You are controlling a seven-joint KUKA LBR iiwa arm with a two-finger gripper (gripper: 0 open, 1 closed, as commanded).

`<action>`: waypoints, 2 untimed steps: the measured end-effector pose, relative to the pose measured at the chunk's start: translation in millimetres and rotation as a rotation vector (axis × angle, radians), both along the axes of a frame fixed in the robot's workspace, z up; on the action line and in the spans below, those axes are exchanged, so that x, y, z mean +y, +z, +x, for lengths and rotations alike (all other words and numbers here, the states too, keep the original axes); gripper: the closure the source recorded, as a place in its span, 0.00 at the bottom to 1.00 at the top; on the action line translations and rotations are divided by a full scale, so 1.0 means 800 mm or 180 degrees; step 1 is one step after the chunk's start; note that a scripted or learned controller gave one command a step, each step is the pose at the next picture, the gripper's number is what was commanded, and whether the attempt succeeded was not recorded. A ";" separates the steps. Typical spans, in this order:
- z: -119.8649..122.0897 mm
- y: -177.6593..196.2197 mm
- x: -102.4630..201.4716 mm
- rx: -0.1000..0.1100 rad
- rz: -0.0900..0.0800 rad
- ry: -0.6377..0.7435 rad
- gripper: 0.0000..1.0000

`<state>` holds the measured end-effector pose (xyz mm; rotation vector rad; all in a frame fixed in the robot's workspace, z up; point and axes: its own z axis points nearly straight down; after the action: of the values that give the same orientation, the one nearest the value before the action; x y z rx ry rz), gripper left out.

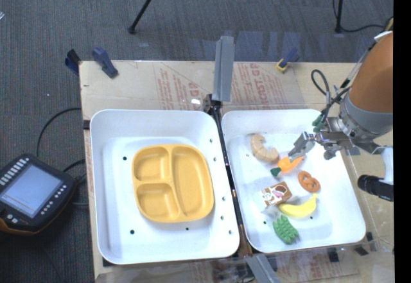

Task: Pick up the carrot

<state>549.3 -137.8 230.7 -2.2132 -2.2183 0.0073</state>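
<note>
Dark carpet surrounds the surface, where the small orange carrot (290, 163) lies in the right white bin (340, 227) just beneath the gripper (300, 145), whose spread fingers should be centred before closing.

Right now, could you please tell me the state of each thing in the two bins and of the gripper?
Orange carrot: lying in the right white bin, at the gripper tip.
Yellow divided plate: flat in the left white bin.
Yellow banana: lying flat.
Green toy: lying flat.
Small carton: tipped over.
</note>
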 end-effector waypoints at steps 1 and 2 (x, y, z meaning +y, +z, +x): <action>0.053 -0.117 -0.065 0.0020 0.0009 0.0329 0.00; 0.068 -0.185 -0.028 0.0004 0.0000 -0.0441 0.00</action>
<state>603.4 -160.4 82.6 -2.3605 -2.0590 0.0079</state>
